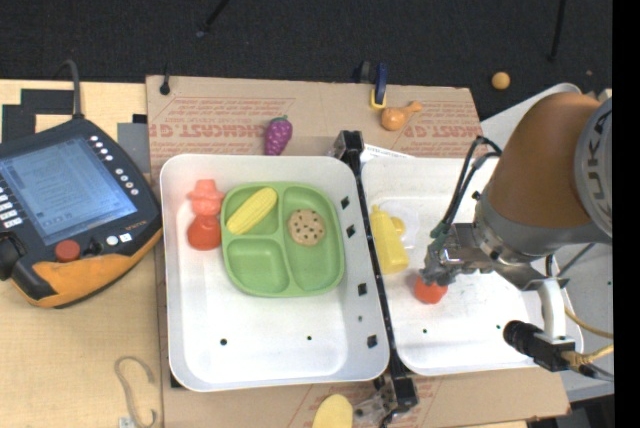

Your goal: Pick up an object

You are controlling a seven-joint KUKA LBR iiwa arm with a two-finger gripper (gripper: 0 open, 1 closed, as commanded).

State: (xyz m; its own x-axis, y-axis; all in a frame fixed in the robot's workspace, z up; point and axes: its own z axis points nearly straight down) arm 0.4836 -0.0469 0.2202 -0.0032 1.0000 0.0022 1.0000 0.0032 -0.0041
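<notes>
My gripper (438,268) is low in the right bin (470,341), directly over a small red object (431,293) that lies on the bin floor. The gripper's dark tip touches or nearly touches the top of the red object, and I cannot tell which. A yellow bottle-shaped toy (389,238) lies just left of the gripper, near the bin's left wall. In the left bin (260,341) sits a green divided plate (270,268) holding a yellow corn cob (249,209) and a cookie (306,227). A red and pink toy (204,214) stands left of the plate.
A black divider (366,256) runs between the bins. Purple grapes (278,134) and an orange toy (398,116) lie on the cardboard behind the bins. A yellow object (333,410) sits at the front edge. A teach pendant (70,206) rests at the left.
</notes>
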